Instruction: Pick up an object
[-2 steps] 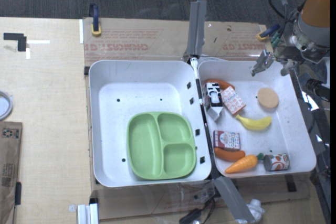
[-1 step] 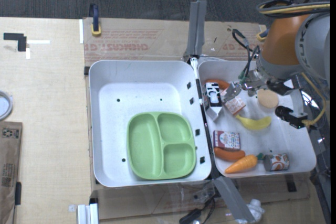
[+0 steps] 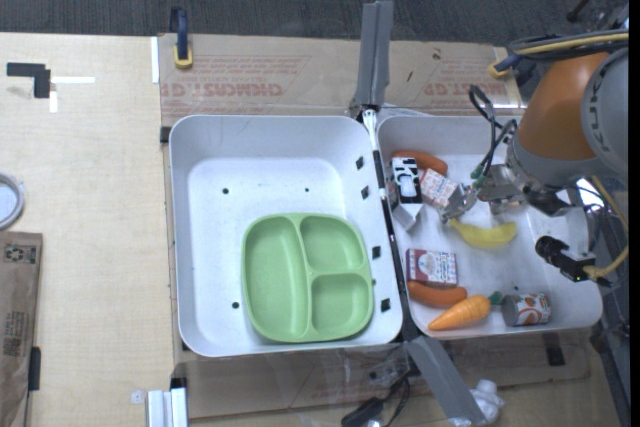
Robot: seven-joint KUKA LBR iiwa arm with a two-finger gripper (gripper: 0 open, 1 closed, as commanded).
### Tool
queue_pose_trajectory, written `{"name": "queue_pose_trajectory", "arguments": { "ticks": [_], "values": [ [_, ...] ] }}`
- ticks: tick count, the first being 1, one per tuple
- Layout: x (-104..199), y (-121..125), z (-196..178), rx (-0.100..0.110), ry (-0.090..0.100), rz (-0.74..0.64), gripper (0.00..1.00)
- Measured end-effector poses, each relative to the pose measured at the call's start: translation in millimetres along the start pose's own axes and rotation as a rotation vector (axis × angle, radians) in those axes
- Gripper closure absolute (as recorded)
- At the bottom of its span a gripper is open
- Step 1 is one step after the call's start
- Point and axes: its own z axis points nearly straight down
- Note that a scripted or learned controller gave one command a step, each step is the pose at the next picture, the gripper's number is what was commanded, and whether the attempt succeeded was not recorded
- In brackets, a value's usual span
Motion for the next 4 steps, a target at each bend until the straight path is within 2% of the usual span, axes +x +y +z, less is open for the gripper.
{"name": "queue_pose_trajectory", "arguments": {
  "ticks": [1,2,3,4],
  "values": [
    [8,-41,1,0.001,0.000,0.024,0.00],
    [8,-41,-5,0.005,0.002,0.027,1.00],
    [63,-45,-107,0.001,-0.002,0.281,1.00],
    [28,-32,-61,0.003,-0.001,0.291,1.00]
  ]
}}
